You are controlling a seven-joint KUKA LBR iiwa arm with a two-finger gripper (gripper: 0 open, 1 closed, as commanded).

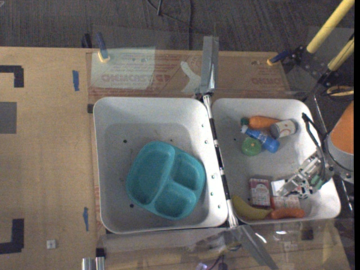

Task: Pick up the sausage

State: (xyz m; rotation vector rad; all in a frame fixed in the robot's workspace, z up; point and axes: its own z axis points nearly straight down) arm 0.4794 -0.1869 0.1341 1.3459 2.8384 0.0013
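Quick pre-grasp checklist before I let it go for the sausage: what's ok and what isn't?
1. Sausage in view, at right bin's near edge: ok.
2. End effector above and just behind the sausage: ok.
3. Sausage between the fingers: not ok, nothing held yet.
4. Finger opening: cannot tell.
5. Clear space round target: not ok, banana lies at its left end, small red box nearby.
6. Teal plate in left bin, out of the path: ok.

No lettering anywhere is sharp enough to read.
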